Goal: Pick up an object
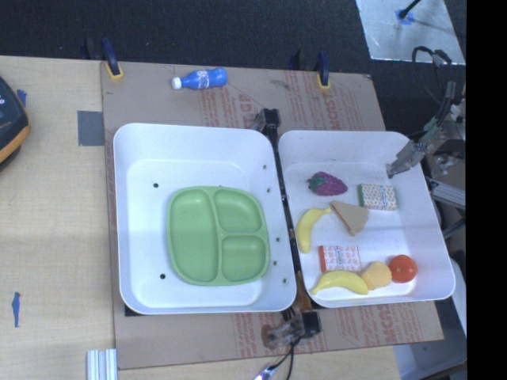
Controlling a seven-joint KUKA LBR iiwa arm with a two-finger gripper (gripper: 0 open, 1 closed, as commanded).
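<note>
The left bin point(127, 212), far to the gripper's left, carries a green divided plate point(217, 234), while the right bin point(420, 212) lies under and beside the gripper point(400, 163), which hangs over its upper right part; I cannot tell how it is set. Below and left of the gripper lie two bananas point(309, 225) point(341, 283), a purple grape bunch point(327, 184), a tan wedge point(349, 216), a green-white packet point(377, 196) just beneath it, a red-white packet point(340, 257), an orange piece point(377, 275) and a tomato point(403, 268); a small blue bottle point(200, 79) lies far up-left on the bench.

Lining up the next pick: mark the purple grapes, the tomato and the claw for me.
purple grapes point(327, 184), camera view, middle of the bunch.
tomato point(403, 268), camera view, centre of its red top.
claw point(394, 169), camera view, at its tip over the right bin's upper right.
</note>
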